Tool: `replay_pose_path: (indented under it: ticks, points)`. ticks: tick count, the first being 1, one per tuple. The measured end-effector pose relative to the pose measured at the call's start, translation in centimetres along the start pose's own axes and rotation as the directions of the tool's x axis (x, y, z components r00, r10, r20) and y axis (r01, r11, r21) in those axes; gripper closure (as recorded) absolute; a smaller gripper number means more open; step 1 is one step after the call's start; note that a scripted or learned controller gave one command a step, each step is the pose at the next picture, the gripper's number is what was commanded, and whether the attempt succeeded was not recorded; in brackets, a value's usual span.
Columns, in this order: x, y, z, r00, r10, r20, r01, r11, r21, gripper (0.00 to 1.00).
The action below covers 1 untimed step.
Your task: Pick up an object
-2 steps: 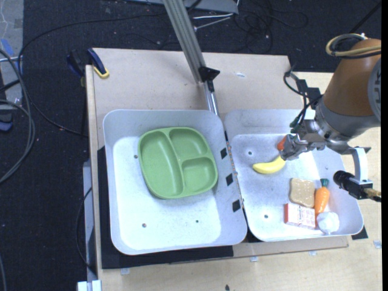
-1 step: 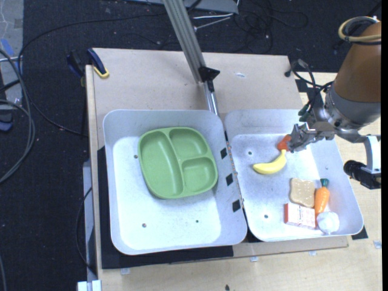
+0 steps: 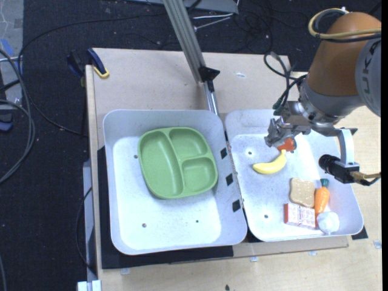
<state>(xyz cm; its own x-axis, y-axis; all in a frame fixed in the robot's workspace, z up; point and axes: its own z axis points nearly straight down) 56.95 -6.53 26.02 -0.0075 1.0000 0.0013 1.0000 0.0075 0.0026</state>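
My gripper hangs over the back part of the right bin. A small red-orange thing shows right at its tip, partly hidden by it; whether it is gripped is unclear. Just in front lies a yellow banana. Nearer the front right are a slice of bread, a carrot, a pink wafer pack and a small white thing.
The left bin holds a green divided plate. A metal pole slants down to the back edge between the bins. Bare bin floor lies left of the banana and in front of the plate.
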Motion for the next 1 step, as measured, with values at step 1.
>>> replay_pose_path:
  ticks: [1]
  points:
    - [4.31, 0.6, 0.59, 1.0, 0.001, 0.001, -0.001, 1.0, 0.003, 1.0]
